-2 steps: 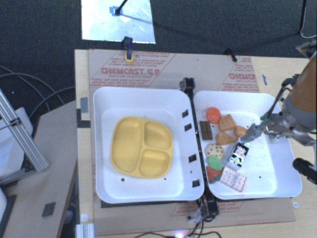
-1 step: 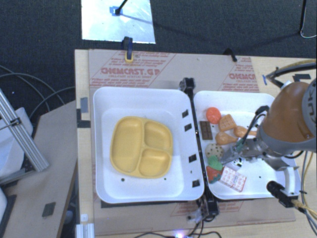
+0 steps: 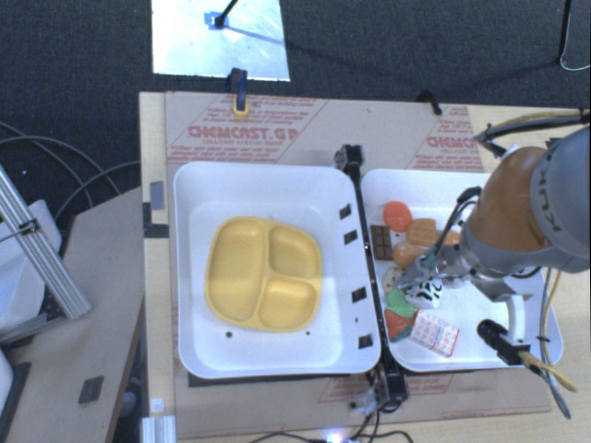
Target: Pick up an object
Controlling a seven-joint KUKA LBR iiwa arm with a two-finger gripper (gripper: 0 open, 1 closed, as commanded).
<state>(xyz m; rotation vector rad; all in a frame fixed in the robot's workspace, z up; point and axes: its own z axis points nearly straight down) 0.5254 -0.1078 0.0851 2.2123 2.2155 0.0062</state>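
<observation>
Red "CHEMCAST GP" lettering on the bench sheet (image 3: pixel 242 133); claw (image 3: pixel 427 275) grip unclear.

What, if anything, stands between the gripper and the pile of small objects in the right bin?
Nothing visible does. The gripper is already down among the small objects in the right bin, right at the black-and-white item, with the orange round piece and tan block close beside it.

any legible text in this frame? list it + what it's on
"CHEMCAST GP" in red, on the protective sheet under the left bin.
Same red print on the sheet by the right bin, tilted, partly cut off, not fully readable.
Print on the small packet in the right bin: too blurred.
</observation>
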